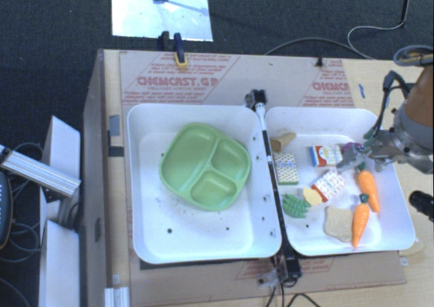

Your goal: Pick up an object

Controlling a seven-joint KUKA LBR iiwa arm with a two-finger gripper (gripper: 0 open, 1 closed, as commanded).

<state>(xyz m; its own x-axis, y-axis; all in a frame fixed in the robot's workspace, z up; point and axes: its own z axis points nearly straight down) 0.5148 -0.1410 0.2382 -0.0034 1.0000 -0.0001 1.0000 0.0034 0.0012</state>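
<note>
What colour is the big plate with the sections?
Light green; the plate shows best in the camera view, in the left bin.

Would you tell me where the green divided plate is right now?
The green divided plate lies in the left bin, toward its upper middle, near the divider between the bins.

Bright even overhead light, white bins [203, 117] close to washed out, strong glare on the shiny sheet [161, 1] on the dark floor [54, 28], only faint soft shadows under the green tray [205, 165], overall soft low-resolution picture, arm [413, 123] slightly blurred at right edge
</note>
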